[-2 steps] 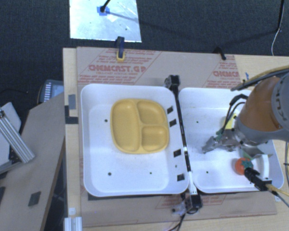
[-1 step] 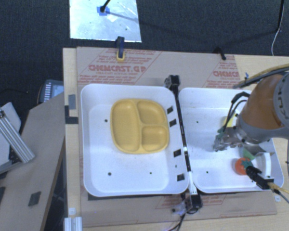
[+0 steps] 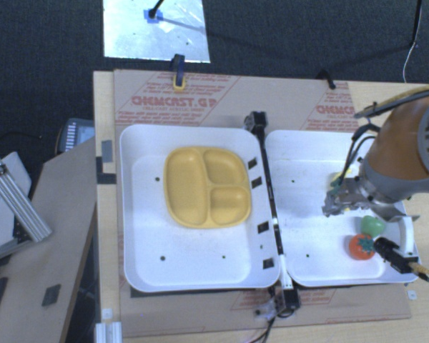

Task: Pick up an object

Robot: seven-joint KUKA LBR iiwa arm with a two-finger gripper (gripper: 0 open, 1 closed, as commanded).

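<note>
An orange toy (image 3: 360, 246) lies near the right bin's (image 3: 300, 263) front rim, a green one (image 3: 372, 225) just behind. The claw (image 3: 341, 204) hovers beside them, its state untellable; next, I judge, a descent.

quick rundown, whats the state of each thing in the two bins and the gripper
yellow divided plate: lying flat in the left bin, right side up, nothing in its compartments
green object: resting in the right bin, just beside the arm
orange object: resting in the right bin, close below the green one
gripper: low over the right bin, nothing visibly held
</note>
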